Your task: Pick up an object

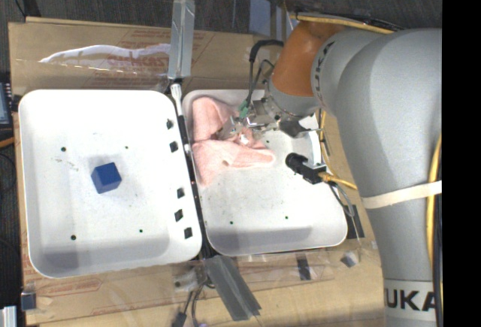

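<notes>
In the right bin (270, 231) I see a pink cloth (222, 141), crumpled against the bin's left wall and spreading toward the middle. My gripper (248, 122) is down at the cloth's right edge, at the far part of that bin, and appears to touch the fabric there. From this slanted view I cannot tell how it is set, since the wrist and cabling crowd the spot, and I see nothing lifted clear of the bin floor. The grey arm (383, 122) with its orange band (297, 59) comes in from the right and covers the bin's far right corner. A black cable fitting (303, 166) lies just right of the cloth, over the bin's right side.

In the left bin (45, 168) a small blue cube (107, 177) sits alone, left of centre, well apart from the cloth. Both bins rest side by side on the brown cardboard-covered surface (90, 40), touching along their shared edge.
</notes>
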Tool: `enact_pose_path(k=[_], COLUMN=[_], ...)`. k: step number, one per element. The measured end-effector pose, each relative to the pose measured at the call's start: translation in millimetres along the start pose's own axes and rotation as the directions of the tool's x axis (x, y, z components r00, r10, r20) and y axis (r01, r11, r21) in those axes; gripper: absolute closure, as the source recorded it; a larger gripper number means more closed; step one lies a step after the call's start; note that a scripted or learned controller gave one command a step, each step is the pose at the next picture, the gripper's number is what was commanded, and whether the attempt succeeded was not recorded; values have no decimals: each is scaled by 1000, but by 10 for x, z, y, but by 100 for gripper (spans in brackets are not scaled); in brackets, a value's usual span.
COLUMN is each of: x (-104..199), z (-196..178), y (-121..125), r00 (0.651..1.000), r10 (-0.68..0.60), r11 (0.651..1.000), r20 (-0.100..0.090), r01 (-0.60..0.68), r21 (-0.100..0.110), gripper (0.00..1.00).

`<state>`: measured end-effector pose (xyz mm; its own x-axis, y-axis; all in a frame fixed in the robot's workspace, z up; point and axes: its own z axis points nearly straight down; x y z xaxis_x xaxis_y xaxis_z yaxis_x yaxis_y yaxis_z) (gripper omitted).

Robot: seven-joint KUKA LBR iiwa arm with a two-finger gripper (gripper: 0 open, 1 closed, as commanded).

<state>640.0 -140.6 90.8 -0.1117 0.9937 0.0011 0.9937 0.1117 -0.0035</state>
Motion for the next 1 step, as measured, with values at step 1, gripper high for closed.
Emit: enact_pose_path(k=[1], x=[3], z=[-84], y=[2], r00=[1000], r10=[-4], r11=[1000], r20=[0], r01=[4], r21=[4], gripper=[100])
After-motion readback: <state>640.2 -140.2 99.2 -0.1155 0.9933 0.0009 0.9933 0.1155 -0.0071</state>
